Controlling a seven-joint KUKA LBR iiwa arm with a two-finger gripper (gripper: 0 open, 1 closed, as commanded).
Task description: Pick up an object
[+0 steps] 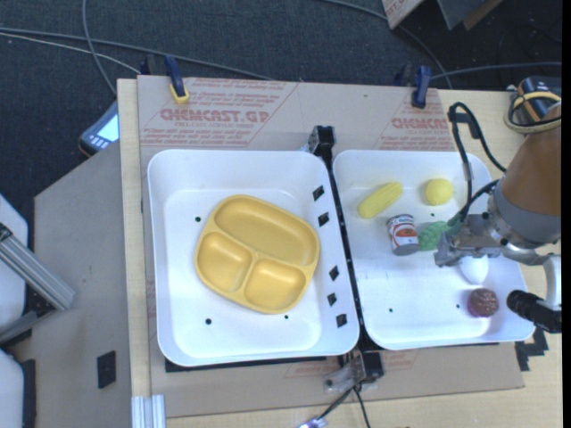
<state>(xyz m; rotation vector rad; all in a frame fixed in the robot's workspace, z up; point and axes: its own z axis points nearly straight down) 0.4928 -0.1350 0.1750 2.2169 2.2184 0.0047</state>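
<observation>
The right bin (419, 324) holds several small objects. A long yellow piece (380, 199) and a round yellow fruit (437, 191) lie at its far side. A small can with a red label (402, 234) lies near the middle, with a green item (434, 234) just to its right. My gripper (457, 250) hangs low over the right part of this bin, right beside the green item and above a white rounded object (473, 269). A dark red round object (484, 303) rests near the bin's front right corner. The gripper body hides what lies beneath it.
The left bin (178, 328) carries a yellow divided plate (257, 252). A black divider with clips (332, 230) runs between the bins. The arm with its orange band (538, 181) and a black cable (464, 150) cross the right bin's right side.
</observation>
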